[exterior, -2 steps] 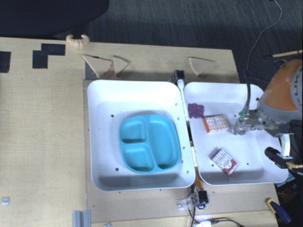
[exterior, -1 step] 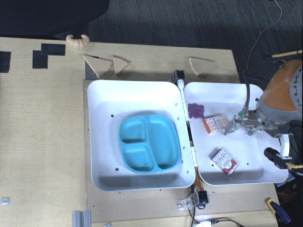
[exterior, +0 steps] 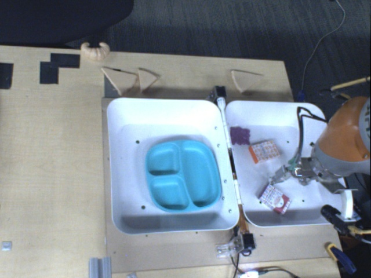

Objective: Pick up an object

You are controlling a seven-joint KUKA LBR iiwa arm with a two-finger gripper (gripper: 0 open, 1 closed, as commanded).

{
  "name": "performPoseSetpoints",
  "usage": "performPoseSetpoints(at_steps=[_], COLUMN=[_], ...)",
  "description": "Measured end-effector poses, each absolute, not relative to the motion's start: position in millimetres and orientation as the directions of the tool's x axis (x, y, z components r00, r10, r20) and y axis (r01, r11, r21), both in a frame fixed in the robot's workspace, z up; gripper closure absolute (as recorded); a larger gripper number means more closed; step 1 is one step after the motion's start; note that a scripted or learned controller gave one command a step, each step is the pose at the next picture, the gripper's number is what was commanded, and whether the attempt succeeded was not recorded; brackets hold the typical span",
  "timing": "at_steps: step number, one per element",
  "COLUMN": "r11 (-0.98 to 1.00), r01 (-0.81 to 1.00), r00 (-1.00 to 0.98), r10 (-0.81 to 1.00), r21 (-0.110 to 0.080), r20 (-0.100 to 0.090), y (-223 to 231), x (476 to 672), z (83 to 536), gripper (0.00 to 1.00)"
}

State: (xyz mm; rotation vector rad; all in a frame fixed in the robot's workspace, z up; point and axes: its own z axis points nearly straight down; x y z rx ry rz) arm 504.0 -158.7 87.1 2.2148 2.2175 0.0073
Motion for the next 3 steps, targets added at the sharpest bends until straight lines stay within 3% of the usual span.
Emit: performPoseSetpoints(at_steps=[1,2,3], r11=[0.002,0.002,0.003], r01=[1.0,1.0,1.0], r00=[-0.002,-0.002,-0.003], r10=[1.0,1.0,1.0], r21=[0.015,0.014,0.018], r20=[-0.004,-0.003,-0.004], y=[-159,-159,-158], x=[506.4,506.3,507.9], z=[99,99,109], gripper=[1.0,0.0,1.0])
